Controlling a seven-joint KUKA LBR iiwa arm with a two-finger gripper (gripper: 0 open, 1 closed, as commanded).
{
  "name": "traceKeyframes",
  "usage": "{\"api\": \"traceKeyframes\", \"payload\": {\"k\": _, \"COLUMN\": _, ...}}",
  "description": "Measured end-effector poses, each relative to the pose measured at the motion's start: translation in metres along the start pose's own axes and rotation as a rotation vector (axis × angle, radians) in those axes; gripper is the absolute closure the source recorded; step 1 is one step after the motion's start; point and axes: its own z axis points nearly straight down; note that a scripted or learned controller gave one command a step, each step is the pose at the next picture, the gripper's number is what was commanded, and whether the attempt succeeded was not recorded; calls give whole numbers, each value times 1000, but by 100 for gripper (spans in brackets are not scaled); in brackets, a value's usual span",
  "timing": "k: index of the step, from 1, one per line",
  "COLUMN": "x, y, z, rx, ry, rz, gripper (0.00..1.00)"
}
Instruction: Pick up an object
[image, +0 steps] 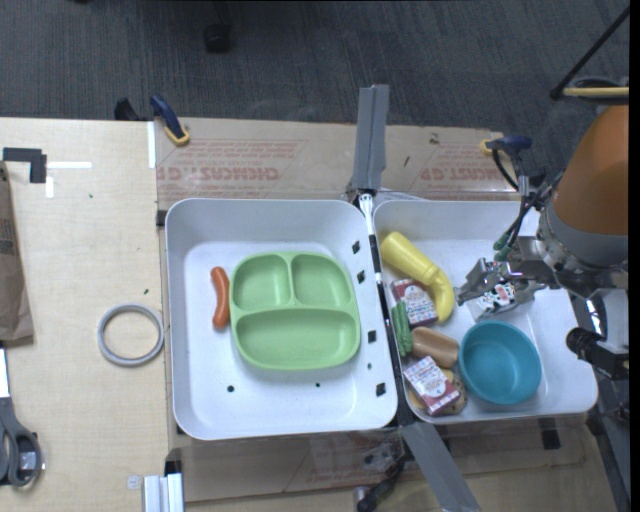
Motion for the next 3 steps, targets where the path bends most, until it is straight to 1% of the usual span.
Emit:
{"api": "traceKeyframes", "payload": {"k": 1, "x": 29, "y": 37, "z": 53, "rx": 2, "ry": -1, "rz": 488, "gripper": 0}}
{"api": "traceKeyframes", "payload": {"k": 2, "x": -2, "y": 118, "z": 69, "rx": 1, "ry": -1, "rz": 479, "gripper": 0}}
{"api": "traceKeyframes", "payload": {"k": 3, "x": -8, "y": 110, "z": 127, "rx": -17, "ry": -5, "rz": 254, "gripper": 0}}
